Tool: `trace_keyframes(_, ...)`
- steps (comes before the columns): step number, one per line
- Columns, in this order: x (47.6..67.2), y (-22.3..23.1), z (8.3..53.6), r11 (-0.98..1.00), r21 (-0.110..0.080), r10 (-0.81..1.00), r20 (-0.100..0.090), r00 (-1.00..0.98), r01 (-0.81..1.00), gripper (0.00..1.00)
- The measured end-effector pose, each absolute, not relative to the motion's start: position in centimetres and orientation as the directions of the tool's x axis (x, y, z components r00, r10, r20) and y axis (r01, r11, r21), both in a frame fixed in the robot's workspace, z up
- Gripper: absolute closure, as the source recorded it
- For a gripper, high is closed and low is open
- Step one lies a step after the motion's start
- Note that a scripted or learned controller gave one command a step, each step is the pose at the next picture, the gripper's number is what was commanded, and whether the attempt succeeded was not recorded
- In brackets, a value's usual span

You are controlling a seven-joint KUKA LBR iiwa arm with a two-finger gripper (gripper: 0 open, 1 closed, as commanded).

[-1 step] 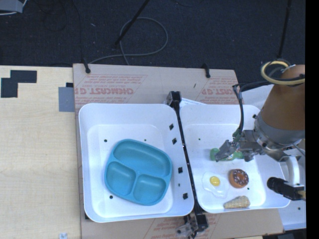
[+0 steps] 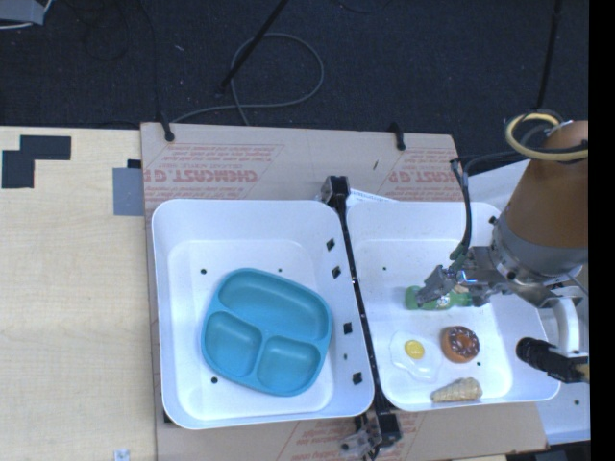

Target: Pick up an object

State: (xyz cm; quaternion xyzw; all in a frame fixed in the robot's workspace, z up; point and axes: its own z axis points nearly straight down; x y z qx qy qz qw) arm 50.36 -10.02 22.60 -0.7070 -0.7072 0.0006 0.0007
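My gripper (image 2: 440, 286) hangs low in the right bin (image 2: 384, 248), reaching in from the right. Directly under and around it lies a green toy (image 2: 419, 301), partly covered by the gripper, so whether the two touch is unclear. In front of it rest a fried-egg toy (image 2: 413, 353), a chocolate-glazed donut (image 2: 460, 344) and a tan cone-shaped piece (image 2: 455, 390) near the bin's front wall.
A blue divided plate (image 2: 266, 330) lies in the left bin (image 2: 183, 257). A black divider (image 2: 348, 296) runs between the two bins. The arm's orange and grey body (image 2: 548, 209) looms over the right bin's right side, with a black part (image 2: 548, 357) by its front right corner.
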Motion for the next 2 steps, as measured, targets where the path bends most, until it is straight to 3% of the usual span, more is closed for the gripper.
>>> trace_keyframes(1, 49.6, -10.6, 16.7, 0.000, -0.009, 1.000, 0.002, 0.000, 1.000, 0.00)
trace_keyframes(2, 50.1, -10.3, 12.2, 0.000, -0.008, 1.000, 0.002, 0.000, 1.000, 0.00)
